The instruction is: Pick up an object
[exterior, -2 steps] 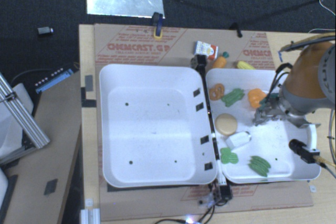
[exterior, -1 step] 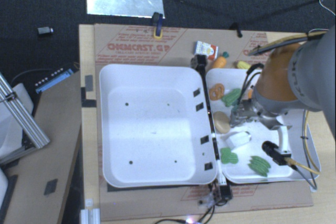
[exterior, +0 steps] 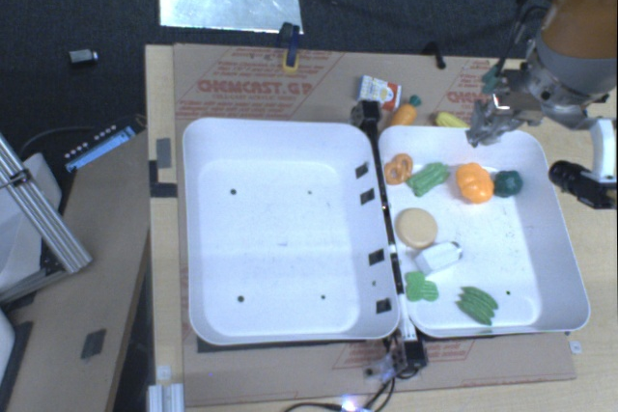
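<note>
The right bin (exterior: pixel 555 246) holds all the loose things, and it serves as the landmark here. Near its far rim lies an orange pepper-shaped toy (exterior: pixel 473 182), with a dark green round piece (exterior: pixel 507 181) just beside it on the side nearer the arm. Toward the bin's inner wall from the orange toy sits a light green knobbly piece (exterior: pixel 428 177), and touching or nearly touching that, an orange ring-shaped piece (exterior: pixel 397 169) close to the wall. Around the bin's middle lies a tan round disc (exterior: pixel 417 227), with a white block (exterior: pixel 439 256) just nearer the camera. Close to the near rim are a small green piece (exterior: pixel 420 287) by the inner wall and a ribbed green piece (exterior: pixel 477 303) further out.

The pincer (exterior: pixel 482 132) hangs above the bin's far rim, apart from every toy, nearest the orange pepper-shaped toy; nothing shows between its fingers, and whether they stand wide or narrow cannot be told. The grey arm (exterior: pixel 570 63) with its orange band reaches in over the bin's far corner.

Just beyond the bin's far rim, on the tabletop (exterior: pixel 251 82), lie a yellow piece (exterior: pixel 449 120) and an orange carrot-like piece (exterior: pixel 404 113). The left bin (exterior: pixel 208 207) adjoins the right bin's inner wall.
</note>
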Tool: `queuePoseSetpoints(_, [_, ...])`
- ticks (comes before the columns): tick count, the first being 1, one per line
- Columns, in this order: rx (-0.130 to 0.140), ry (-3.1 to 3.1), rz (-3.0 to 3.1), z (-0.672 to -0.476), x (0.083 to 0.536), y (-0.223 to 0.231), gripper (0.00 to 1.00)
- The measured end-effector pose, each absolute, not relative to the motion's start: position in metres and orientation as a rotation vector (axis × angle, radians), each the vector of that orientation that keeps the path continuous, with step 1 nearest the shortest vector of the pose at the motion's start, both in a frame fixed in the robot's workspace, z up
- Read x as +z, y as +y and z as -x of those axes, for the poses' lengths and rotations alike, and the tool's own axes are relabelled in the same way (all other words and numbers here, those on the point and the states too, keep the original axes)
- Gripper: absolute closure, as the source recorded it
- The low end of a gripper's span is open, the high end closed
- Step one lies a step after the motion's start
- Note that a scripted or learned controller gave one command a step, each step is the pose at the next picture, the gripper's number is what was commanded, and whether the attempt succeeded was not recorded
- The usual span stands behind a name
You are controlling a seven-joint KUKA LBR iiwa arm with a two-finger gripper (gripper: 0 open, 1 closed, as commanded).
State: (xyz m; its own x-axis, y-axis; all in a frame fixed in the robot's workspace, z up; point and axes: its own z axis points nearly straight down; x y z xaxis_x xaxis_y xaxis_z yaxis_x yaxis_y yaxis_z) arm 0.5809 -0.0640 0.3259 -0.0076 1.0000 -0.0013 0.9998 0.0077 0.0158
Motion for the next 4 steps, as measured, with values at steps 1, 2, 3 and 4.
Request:
queuePoseSetpoints(1, [0.021, 2.22, -2.2, -0.618, 0.475, -0.041, 1.0])
queuePoseSetpoints(2, [0.003, 2.218, -2.217, -0.671, 0.461, -0.069, 1.0])
queuePoseSetpoints(3, [-0.004, 2.216, -2.225, -0.668, 0.414, -0.146, 1.0])
queuePoseSetpoints(4, [-0.001, 2.221, -2.228, -0.517, 0.4, -0.133, 1.0])
